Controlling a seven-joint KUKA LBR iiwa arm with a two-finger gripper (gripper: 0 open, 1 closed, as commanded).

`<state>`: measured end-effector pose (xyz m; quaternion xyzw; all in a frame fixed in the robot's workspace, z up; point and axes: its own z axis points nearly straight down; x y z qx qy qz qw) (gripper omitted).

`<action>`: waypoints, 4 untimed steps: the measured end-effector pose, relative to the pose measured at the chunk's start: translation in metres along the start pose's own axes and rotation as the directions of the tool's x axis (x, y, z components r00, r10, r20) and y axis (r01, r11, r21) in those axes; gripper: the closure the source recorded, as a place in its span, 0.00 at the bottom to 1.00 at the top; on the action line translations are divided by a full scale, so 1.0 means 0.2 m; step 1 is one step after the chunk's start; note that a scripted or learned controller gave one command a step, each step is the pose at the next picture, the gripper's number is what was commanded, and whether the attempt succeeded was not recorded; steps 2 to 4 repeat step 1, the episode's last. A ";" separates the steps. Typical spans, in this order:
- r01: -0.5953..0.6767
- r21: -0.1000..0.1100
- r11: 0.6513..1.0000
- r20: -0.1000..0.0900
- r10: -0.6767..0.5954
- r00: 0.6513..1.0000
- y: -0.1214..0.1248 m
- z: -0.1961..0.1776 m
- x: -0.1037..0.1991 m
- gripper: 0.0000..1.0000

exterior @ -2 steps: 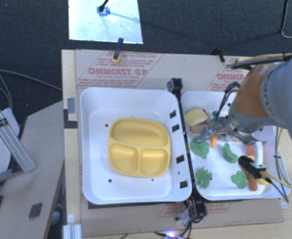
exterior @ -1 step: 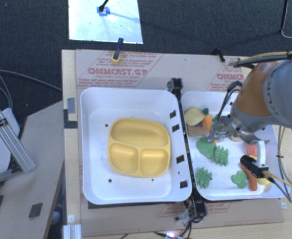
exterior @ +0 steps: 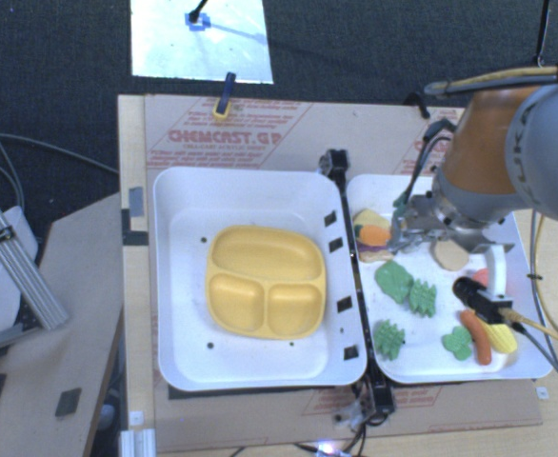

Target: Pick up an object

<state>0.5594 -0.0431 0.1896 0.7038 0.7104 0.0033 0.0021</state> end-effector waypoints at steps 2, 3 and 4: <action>-0.014 0.015 1.000 0.001 0.014 1.000 -0.39 0.21 -0.21 1.00; -0.014 0.015 1.000 0.001 0.014 1.000 -0.39 0.21 -0.21 1.00; -0.014 0.015 1.000 0.001 0.014 1.000 -0.39 0.21 -0.21 1.00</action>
